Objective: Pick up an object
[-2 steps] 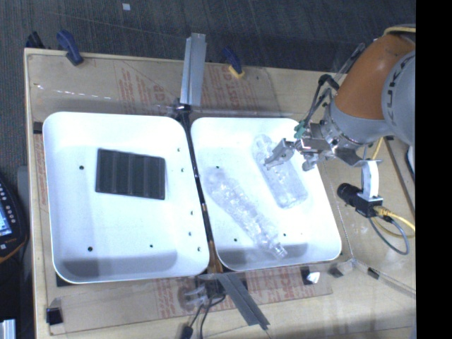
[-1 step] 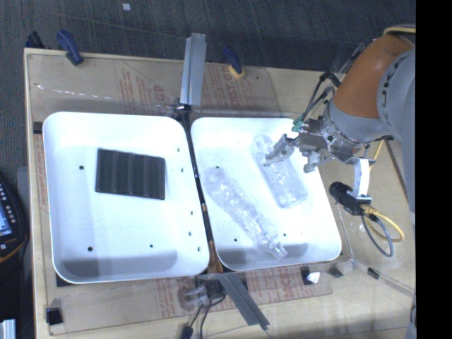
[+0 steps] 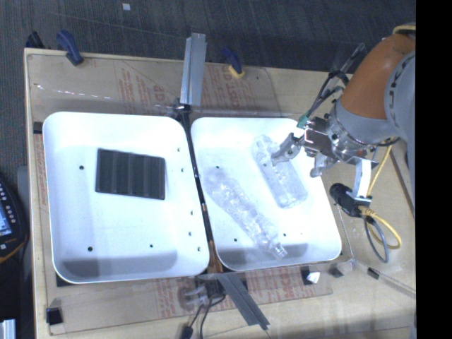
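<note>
Two clear plastic bottles lie in the right bin. One bottle lies slanted near the bin's right side, and the other stretches diagonally from the middle toward the front edge. A black ridged rectangular block lies flat in the left bin. My gripper hangs over the right bin's right rim, just right of the upper bottle. It is open, with nothing between its fingers.
A metal bar stands at the back between the bins, and blue clamps hold the bench's far edge. The bins' shared wall runs down the middle.
</note>
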Robot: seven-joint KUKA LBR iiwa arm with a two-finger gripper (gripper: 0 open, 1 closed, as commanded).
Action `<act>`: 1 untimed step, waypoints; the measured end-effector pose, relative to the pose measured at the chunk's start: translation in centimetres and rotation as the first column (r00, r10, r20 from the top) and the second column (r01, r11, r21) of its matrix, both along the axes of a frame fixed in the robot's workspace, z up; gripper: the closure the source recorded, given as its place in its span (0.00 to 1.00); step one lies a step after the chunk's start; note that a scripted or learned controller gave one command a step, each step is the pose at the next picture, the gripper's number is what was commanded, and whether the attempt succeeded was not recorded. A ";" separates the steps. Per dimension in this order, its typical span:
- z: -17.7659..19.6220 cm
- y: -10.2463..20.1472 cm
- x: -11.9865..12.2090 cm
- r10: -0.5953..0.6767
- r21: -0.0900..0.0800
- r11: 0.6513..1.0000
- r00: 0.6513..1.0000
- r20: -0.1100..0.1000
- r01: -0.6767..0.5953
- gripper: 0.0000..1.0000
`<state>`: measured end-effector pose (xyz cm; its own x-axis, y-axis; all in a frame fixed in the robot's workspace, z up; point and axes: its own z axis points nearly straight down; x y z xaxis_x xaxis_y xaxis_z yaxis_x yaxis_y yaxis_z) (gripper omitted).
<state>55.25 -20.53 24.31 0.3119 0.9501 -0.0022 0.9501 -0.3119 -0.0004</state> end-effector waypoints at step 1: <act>3.8 1.7 -2.1 0.041 0.001 0.999 0.999 0.002 -0.041 0.00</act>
<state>53.15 -18.86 28.15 0.2731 0.9620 -0.0004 0.9620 -0.2731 0.0010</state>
